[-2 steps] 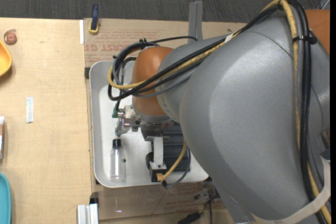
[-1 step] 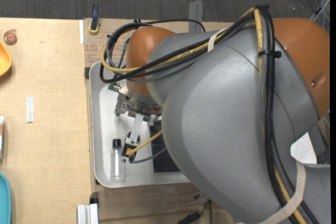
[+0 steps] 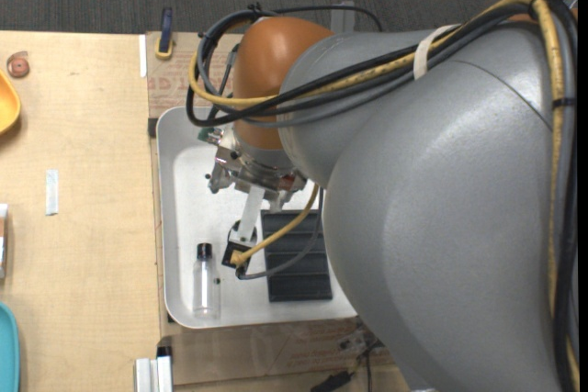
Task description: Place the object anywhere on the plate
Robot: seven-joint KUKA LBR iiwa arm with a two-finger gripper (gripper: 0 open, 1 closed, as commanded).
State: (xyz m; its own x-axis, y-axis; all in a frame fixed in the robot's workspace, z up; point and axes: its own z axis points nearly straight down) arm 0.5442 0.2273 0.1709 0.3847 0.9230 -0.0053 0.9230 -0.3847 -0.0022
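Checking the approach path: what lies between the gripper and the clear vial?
Nothing: in the camera view, bare white bin floor separates the gripper from the clear vial.

Arm [image 3: 441, 179] covers white bin [image 3: 173, 225] from 3 o'clock. Black ribbed block [image 3: 299, 280] part-hidden under it. Yellow object [image 3: 7, 110] cut at 9 o'clock edge; teal object [image 3: 5, 349] cut at 8 o'clock.

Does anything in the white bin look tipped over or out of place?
The clear vial lies on its side near the left wall of the white bin, apart from the black ribbed block. Nothing looks spilled or broken.
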